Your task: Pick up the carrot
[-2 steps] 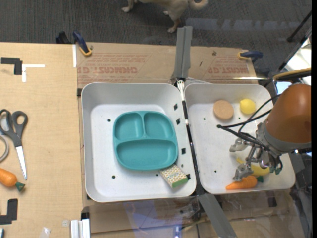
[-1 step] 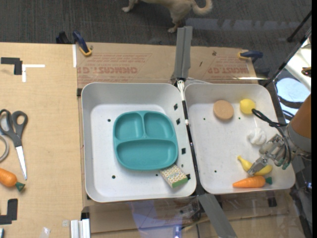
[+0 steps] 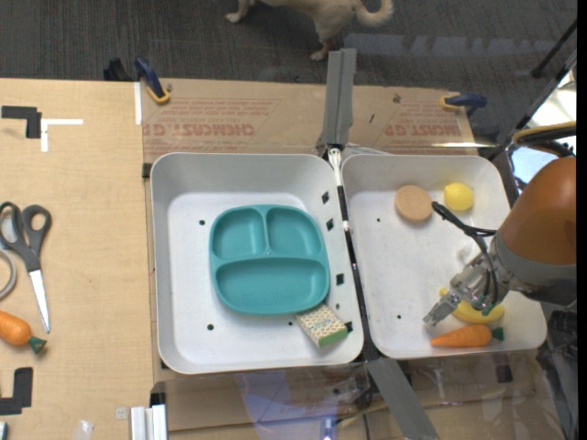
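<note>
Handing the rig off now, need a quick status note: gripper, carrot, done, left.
Gripper: low in the right bin, just above and left of the carrot; nothing seen held.
Carrot: lying flat at the bin's front edge, beside a yellow item that the arm partly hides. A second carrot lies on the bench, far left.
Done: approach.
Left: grasp and lift.

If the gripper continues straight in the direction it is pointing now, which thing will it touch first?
The gripper points down toward the lower left. Most likely it first meets the bare floor of the right bin, just left of the carrot. Its height above the floor is unclear, so it might graze the carrot's tip instead.
</note>
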### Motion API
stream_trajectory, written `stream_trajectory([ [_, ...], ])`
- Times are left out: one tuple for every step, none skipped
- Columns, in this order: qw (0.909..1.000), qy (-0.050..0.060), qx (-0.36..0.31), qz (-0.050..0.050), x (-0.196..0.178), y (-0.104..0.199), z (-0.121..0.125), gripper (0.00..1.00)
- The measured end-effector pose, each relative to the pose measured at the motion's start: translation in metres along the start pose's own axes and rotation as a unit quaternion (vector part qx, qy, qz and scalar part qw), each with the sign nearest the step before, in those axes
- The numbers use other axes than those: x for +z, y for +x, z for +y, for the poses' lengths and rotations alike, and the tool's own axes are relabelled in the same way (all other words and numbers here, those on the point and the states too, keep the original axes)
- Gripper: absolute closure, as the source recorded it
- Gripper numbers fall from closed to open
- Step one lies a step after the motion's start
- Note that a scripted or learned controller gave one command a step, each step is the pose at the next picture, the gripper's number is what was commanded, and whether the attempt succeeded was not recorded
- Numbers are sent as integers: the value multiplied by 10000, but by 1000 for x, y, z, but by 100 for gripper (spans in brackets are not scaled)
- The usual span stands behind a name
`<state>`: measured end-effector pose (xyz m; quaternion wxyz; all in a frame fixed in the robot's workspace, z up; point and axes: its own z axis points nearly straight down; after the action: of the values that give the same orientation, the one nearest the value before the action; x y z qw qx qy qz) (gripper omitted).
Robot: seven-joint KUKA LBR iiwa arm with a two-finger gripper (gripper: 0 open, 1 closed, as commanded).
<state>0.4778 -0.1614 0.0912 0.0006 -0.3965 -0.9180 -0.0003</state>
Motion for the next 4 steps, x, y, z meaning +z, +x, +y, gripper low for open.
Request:
stream_trajectory([
  [10000,0,-17,-10,-9,-1,1,100],
  [9994,0,342,-20,-146,-40,-11,100],
  [9980,3,625,-14,-140,-39,14,100],
  [9845,0,1751,-12,-1,-24,69,100],
])
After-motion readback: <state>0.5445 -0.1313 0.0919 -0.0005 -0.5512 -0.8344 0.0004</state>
